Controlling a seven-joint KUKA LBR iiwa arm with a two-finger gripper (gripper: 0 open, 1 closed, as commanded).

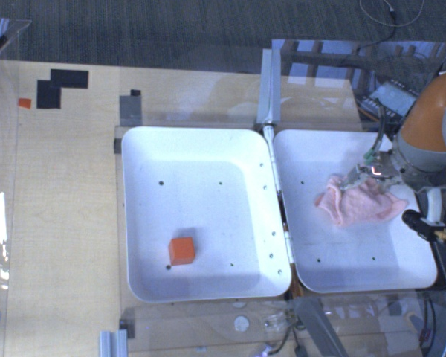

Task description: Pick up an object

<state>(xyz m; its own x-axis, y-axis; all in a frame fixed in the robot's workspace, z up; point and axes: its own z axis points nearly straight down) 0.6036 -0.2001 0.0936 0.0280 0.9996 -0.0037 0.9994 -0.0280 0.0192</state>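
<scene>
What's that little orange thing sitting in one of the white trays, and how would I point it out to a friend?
Start at the two white bins side by side and take the left bin, the one farther from the grey and orange arm. Near its front left corner sits a small orange block, alone on the white floor. Its solid, boxy shape and bright colour set it apart from the soft, crumpled pink cloth in the right bin.

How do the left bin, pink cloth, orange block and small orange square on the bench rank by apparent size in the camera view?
1. Left bin, by far the largest.
2. Pink cloth.
3. Orange block.
4. Orange square, smallest; it lies farther from the camera, so its true size against the block is unsure.
</scene>
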